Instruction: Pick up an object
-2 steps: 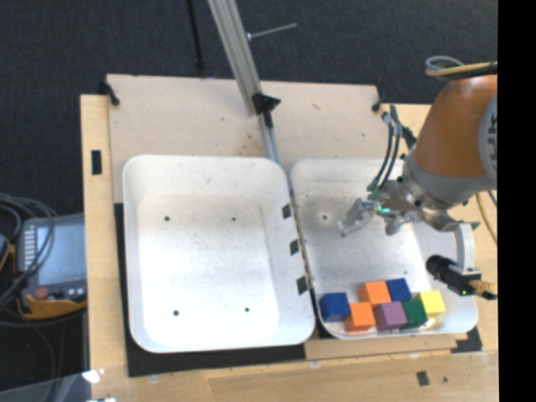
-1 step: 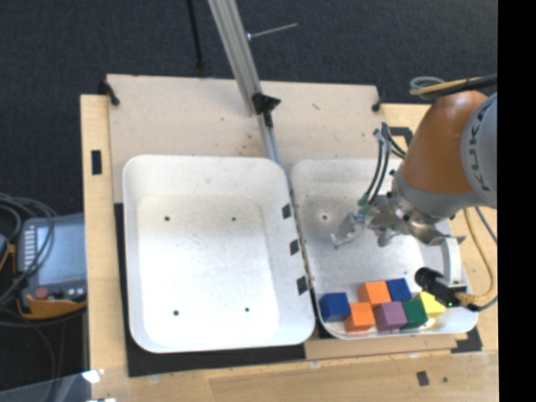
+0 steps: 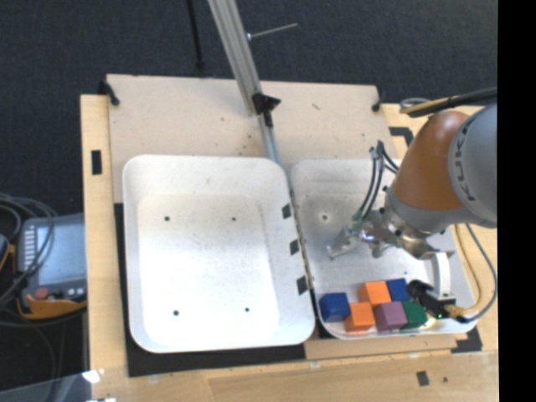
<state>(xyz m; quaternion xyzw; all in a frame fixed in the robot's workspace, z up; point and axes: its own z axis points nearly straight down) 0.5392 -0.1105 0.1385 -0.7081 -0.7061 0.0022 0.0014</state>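
Observation:
Several small blocks lie at the near end of the right bin (image 3: 335, 182): a blue block (image 3: 335, 306), two orange blocks (image 3: 376, 291) (image 3: 362, 316), a purple block (image 3: 389, 315), a green block (image 3: 414, 313) and a second blue block (image 3: 398, 289). My gripper (image 3: 358, 243) hangs over the middle of the right bin, just beyond the blocks, with nothing visible between its fingers. The grey arm with its orange band (image 3: 431, 162) comes in from the right and covers part of that bin.
The left bin (image 3: 209, 254) sits beside the right one on the bench. A slanted metal pole (image 3: 239, 48) rises from the back of the bench between the bins. Cables run along the arm's wrist.

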